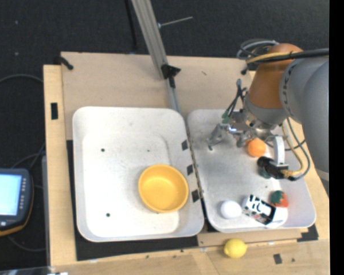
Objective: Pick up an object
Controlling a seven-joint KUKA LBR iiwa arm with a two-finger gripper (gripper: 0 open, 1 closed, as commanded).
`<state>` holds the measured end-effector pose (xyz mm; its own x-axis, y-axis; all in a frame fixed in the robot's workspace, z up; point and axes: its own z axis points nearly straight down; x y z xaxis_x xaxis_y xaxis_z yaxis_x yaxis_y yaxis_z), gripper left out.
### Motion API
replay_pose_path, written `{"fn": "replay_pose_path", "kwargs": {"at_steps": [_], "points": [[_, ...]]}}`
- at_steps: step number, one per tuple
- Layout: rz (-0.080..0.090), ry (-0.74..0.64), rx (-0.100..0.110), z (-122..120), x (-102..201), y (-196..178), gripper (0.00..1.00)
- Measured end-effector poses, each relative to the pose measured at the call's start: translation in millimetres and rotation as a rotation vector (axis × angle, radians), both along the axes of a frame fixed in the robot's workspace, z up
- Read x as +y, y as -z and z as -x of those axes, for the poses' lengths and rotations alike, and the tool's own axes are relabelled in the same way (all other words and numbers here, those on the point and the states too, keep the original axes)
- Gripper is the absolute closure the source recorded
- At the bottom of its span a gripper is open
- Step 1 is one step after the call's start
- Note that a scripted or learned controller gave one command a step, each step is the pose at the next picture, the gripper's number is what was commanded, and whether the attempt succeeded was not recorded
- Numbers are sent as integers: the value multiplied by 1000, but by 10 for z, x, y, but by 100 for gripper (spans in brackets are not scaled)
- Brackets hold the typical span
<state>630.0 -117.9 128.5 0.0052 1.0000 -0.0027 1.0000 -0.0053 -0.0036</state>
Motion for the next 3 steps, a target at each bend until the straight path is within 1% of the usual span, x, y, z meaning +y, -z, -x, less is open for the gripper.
{"fn": "replay_pose_path", "kwargs": {"at_steps": [1,2,3], "points": [[-2,4,-7,-21,-3,-142,100],[-3,-4,-10,-89,-14,-592,100],[-2,-8,-11,-105,-24,-1139,100]]}}
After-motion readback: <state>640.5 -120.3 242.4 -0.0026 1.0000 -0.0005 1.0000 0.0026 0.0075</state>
